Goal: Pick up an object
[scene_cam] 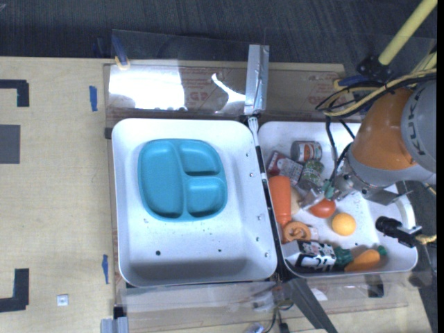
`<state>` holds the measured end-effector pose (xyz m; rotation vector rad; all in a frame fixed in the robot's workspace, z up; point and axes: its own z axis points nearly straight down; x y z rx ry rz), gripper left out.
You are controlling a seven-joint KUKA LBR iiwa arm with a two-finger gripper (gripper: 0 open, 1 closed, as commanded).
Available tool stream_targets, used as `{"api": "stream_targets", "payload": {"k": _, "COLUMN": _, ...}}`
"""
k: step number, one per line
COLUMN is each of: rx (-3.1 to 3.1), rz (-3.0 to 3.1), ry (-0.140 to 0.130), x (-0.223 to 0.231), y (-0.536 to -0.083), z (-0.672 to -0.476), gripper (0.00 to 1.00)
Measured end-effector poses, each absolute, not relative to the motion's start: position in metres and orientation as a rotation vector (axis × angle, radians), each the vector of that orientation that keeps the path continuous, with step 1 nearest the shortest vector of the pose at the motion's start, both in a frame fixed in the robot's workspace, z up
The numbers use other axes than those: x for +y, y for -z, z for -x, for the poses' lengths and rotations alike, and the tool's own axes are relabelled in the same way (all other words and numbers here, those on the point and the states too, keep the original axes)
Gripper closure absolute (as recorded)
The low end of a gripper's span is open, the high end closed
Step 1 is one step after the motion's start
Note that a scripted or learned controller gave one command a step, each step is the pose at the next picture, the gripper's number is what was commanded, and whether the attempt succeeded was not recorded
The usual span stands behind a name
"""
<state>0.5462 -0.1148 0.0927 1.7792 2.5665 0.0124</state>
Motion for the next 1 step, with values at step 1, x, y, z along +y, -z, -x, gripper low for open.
{"api": "stream_targets", "payload": {"k": 1, "rx": 2.508, "rz": -1.879, "ry": -0.014, "x": -0.0268, "y": -0.2511, "z": -0.5269, "gripper": 1.0}}
